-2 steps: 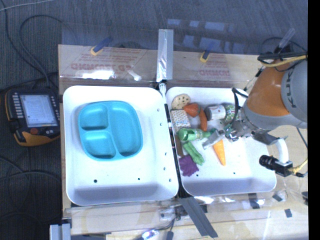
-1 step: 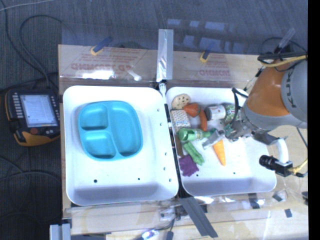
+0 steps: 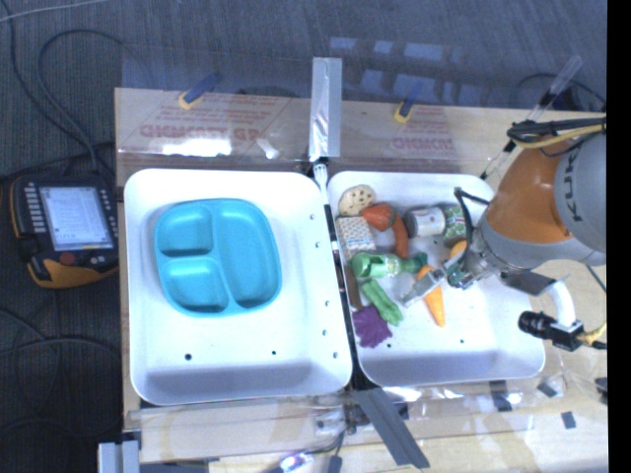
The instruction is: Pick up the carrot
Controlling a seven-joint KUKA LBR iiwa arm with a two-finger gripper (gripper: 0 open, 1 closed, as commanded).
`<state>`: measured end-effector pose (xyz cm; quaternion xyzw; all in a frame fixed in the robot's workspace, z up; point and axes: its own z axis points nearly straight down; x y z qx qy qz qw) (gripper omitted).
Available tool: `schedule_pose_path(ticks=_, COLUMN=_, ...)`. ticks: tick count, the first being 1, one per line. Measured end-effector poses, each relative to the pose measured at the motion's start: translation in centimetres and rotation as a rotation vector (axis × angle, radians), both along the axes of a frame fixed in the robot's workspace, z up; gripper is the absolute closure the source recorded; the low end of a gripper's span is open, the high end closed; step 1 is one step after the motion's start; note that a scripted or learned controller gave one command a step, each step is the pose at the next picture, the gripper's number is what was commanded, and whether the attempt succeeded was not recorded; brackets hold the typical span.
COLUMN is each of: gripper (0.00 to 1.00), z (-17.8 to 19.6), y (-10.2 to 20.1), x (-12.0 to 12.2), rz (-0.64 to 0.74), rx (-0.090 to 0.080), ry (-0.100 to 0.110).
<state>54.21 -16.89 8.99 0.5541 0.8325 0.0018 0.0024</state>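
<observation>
The carrot (image 3: 435, 304) is a small orange cone lying on the floor of the right bin (image 3: 493, 358), near its middle, with its tip toward the front. My gripper (image 3: 457, 275) hangs just above and to the right of the carrot's thick end, low over the bin. The grey arm with its orange band (image 3: 527, 210) reaches in from the right. The gripper's body hides whether anything sits in it.
Left of the carrot lies a pile of toy food: a cookie (image 3: 356, 199), a silver can (image 3: 428, 222), a green pepper (image 3: 379, 264), a green pod (image 3: 383, 302) and purple grapes (image 3: 372, 328). A blue divided plate (image 3: 217, 254) fills the left bin (image 3: 158, 363).
</observation>
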Motion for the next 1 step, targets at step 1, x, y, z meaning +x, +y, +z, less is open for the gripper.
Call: schedule_pose_path(ticks=1, gripper=1.00, z=1.10, y=0.05, x=0.24, rz=-0.001, rx=0.000, ry=-0.008)
